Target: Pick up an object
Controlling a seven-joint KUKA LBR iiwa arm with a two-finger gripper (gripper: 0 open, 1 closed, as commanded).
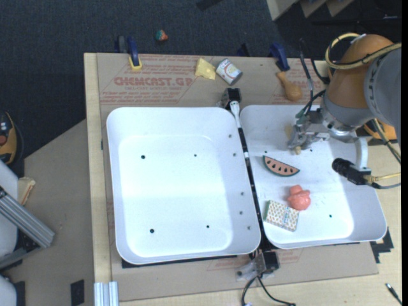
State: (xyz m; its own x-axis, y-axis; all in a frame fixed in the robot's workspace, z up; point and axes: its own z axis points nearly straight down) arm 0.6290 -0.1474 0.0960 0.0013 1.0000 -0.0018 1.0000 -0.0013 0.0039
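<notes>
My hand (298, 140) hovers low in the right bin (366, 225); I can't tell its state. The watermelon slice (281, 166) lies just below it, nearer the camera. It's flat and thin, so I could skid off it.

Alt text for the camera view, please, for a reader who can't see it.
The arm's gripper hovers over the back of the right bin, above a watermelon slice, a pink toy and a patterned block. The left bin sits beside it.
</notes>
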